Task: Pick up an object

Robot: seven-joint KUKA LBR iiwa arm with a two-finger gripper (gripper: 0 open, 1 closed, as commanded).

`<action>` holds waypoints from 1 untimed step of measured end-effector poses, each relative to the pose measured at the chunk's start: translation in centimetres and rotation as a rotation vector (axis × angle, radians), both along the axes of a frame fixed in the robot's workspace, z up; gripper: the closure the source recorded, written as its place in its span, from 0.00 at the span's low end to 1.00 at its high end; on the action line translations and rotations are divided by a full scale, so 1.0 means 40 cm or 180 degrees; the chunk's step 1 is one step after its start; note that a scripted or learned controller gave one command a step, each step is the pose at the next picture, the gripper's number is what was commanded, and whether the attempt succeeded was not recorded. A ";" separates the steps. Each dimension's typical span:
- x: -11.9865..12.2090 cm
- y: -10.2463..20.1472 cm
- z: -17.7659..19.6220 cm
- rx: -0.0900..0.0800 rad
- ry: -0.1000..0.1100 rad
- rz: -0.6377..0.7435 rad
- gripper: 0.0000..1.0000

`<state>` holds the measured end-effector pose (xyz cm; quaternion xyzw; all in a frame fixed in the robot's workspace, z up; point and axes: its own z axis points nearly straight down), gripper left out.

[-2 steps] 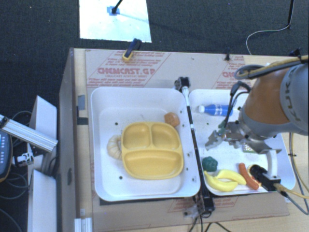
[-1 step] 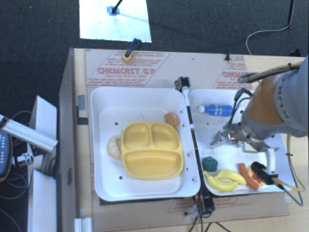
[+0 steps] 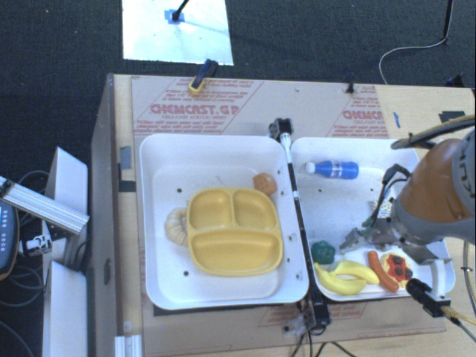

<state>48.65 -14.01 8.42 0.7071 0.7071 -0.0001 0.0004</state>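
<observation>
- Because the task names no particular item, the likeliest target is the toy banana [image 3: 346, 276], lying low in the right bin [image 3: 349, 188], toward the lower right of the frame.
- It looks like light, stiff, smooth plastic; I judge a grip across its thick middle safest, since the curved ends may slip.
- Touching or just beside it are a green toy [image 3: 323, 251], a sausage [image 3: 379, 270] and a pizza slice [image 3: 398, 268], so room there is tight.
- The hand [image 3: 364, 233] hangs just above this cluster; its metal fingers look spread and grip nothing.
- A blue bottle [image 3: 335, 169] lies well apart, near the bin's upper wall, with open floor around it.
- The left bin [image 3: 160, 199] holds a yellow divided tray [image 3: 234, 229] on the counter [image 3: 223, 106].
</observation>
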 end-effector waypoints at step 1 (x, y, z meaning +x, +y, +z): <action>0.179 -0.060 0.002 -0.0002 -0.0009 0.0012 0.00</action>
